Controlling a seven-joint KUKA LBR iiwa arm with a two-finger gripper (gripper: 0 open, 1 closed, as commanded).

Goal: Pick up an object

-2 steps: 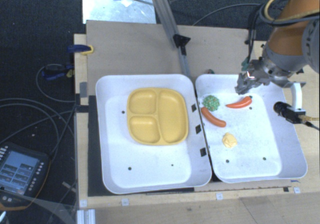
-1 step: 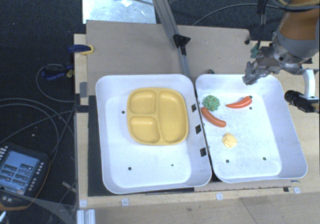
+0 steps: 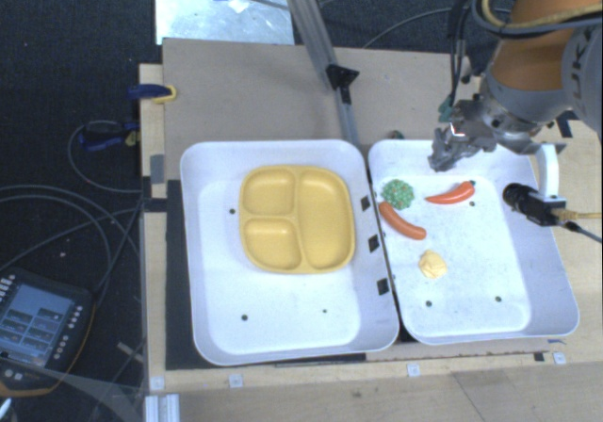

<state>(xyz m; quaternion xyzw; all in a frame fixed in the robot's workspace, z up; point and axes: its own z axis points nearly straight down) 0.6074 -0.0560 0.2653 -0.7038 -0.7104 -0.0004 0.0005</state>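
The right bin (image 3: 528, 307) holds a green broccoli-like piece (image 3: 398, 192), a red-orange chili pepper (image 3: 450, 193), an orange sausage-shaped piece (image 3: 402, 221) and a small pale yellow lump (image 3: 432, 265). My gripper (image 3: 443, 160) hangs over the far part of that bin, just above and behind the chili pepper and to the right of the green piece. Nothing shows between its fingers. A yellow three-compartment plate (image 3: 296, 219) lies in the left bin (image 3: 217, 316).
A grey pole (image 3: 311, 20) slants across the bench behind the bins. A black fitting with a white bracket (image 3: 532, 199) sits at the right bin's far right side. Cables and a handheld pendant (image 3: 38, 316) lie off the bench to the left.
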